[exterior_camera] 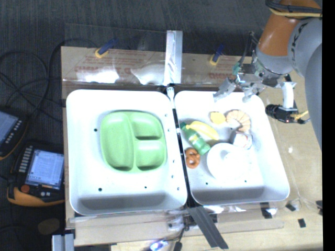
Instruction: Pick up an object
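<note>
Front edge of bench (131, 229) nearest, w/ 2 white bins on it. Left bin (84, 192): carries 1 green divided plate (133, 140), 3 compartments, biggest item by far. Right bin (272, 187): holds the clutter, candidates for the pick. By size: white round plate (226, 161) low-centre; yellow banana (203, 129) lying slantwise; green bottle (196, 139) touching banana, close to divider wall; shrimp-like orange-white piece (239, 118) nr back; small yellow piece (217, 117) just beside it; brown pretzel (192, 157) tucked by divider.

Tool (241, 86) above back rim of right bin, fingers spread wide, nothing between them.

Risks, as judged: items packed touching, so could clip 2 at once or nudge 1 away; white plate flat, low, little to grip; pretzel and bottle hard vs wall, finger may hit divider; banana curved, smooth-looking, may slip out.
</note>
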